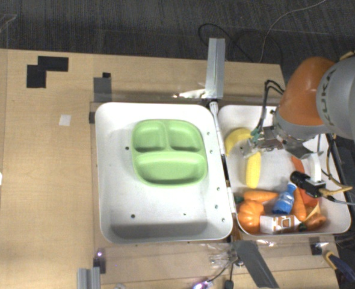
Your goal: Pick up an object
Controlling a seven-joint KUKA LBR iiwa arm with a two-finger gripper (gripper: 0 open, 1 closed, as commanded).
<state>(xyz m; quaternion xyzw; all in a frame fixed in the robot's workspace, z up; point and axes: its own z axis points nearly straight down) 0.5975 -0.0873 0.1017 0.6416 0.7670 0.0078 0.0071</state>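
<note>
The bottle (278,224) has a brown label, its writing too small to read. It lies in the right bin (343,217) beside smooth plastic carrots (260,195). The gripper (257,142) is above a yellow corn cob (253,169); its state I cannot tell.

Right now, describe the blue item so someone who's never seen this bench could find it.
Go to the right-hand bin, the one crowded with toy food. Near its front edge, the blue bottle stands among orange pieces; it is the only blue thing there.
</note>
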